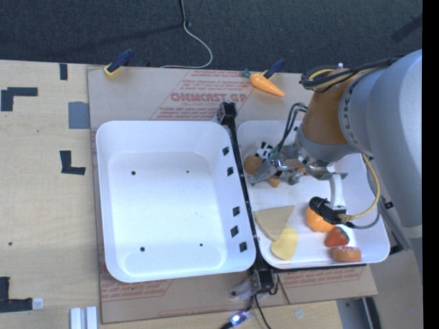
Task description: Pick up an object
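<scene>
My gripper [273, 168] is low in the right bin [370, 184], near its left wall. A small brown round object [253, 163] lies just to its left, touching or nearly touching it. A small orange piece [275, 181] sits right below the gripper. A black-and-white object [264, 148] lies just behind it. Further forward in the bin lie a pale cheese-like wedge [274, 219], a yellow piece [285, 244], an orange fruit [317, 220], a red strawberry-like item [336, 237] and an orange-red item [345, 254].
The left bin [110, 184] sits alongside, with a black divider [236, 177] between the two bins. A toy carrot [266, 84] lies on the cardboard behind the bins. A cable [195, 33] hangs at the back. The arm's body covers the right bin's right side.
</scene>
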### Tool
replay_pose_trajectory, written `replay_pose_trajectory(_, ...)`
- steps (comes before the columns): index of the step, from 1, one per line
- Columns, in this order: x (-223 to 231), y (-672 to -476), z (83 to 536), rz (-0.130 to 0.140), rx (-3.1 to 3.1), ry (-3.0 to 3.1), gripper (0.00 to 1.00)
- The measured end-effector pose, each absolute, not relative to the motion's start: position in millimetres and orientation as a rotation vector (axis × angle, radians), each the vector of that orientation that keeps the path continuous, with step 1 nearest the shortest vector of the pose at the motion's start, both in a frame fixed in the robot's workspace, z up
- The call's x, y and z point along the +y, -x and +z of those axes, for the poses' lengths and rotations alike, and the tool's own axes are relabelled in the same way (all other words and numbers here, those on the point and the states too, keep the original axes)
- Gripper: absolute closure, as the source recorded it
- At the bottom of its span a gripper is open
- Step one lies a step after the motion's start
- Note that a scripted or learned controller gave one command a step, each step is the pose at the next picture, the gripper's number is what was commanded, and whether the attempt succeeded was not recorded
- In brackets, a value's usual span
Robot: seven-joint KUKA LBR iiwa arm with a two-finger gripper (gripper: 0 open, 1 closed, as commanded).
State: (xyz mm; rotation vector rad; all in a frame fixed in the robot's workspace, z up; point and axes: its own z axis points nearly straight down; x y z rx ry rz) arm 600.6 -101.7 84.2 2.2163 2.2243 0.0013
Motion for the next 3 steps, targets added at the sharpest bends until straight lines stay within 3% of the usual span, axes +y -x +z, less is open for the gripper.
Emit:
replay_pose_trajectory(1,-95.0,-650.2,82.2,-0.017,2.231,-2.232,0.00)
replay_pose_trajectory(2,-95.0,-649.6,92.1,-0.012,2.229,-2.227,1.00)
replay_pose_trajectory(3,-8.9,-667.1,191.2,0.013,2.229,-2.207,1.00)
